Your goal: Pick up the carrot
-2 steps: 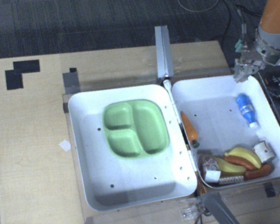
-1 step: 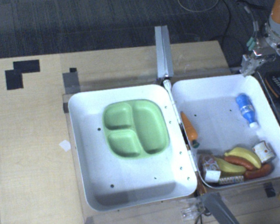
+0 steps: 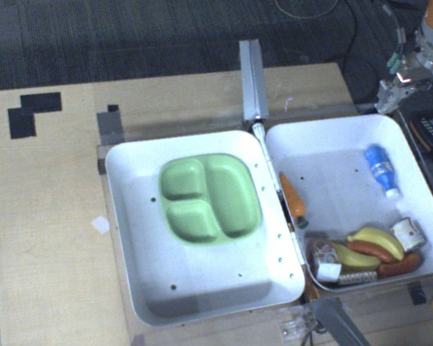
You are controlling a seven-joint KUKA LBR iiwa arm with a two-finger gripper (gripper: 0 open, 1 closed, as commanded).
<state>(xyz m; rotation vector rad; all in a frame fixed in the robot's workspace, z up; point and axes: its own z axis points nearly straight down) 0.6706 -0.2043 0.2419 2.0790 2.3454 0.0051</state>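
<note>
The orange carrot (image 3: 292, 196) lies lengthwise against the left wall of the right bin (image 3: 332, 140), its tip pointing to the far side. My gripper (image 3: 393, 89) hovers outside that bin, beyond its far right corner, well away from the carrot. Nothing is visible in its grasp.
A green divided plate (image 3: 208, 197) sits in the left bin (image 3: 142, 242). In the right bin a blue bottle (image 3: 380, 169) lies near the right wall. Bananas (image 3: 370, 244), a red sausage (image 3: 396, 266), a small box (image 3: 408, 234) and a wrapped packet (image 3: 325, 261) crowd the near edge.
</note>
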